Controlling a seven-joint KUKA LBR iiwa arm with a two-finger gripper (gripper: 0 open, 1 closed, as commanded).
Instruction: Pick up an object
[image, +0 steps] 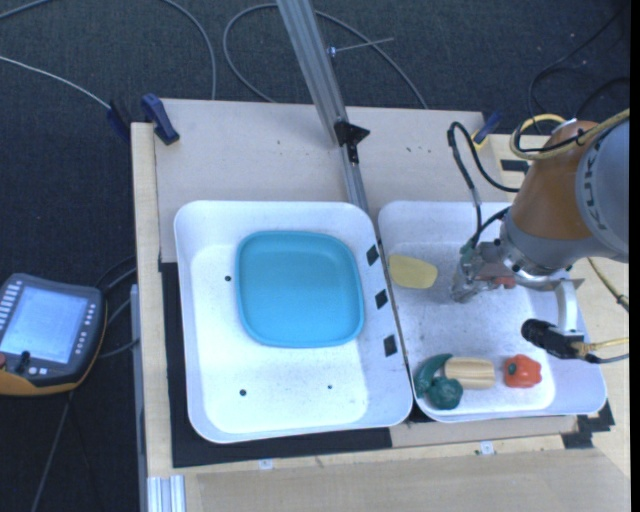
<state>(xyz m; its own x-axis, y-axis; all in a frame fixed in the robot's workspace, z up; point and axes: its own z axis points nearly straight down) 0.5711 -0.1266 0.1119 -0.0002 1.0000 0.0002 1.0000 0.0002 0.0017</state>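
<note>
The claw (466, 284) is seen poised in the right bin (440, 320), just beside the yellow piece (412, 271); its opening cannot be told.

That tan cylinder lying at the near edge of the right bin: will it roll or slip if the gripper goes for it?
The tan cylinder lies on its side, so a nudge would probably roll it. The green object touching one end may partly check that. It looks stiff, smooth and light, so it could slip from a shallow pinch.
</note>
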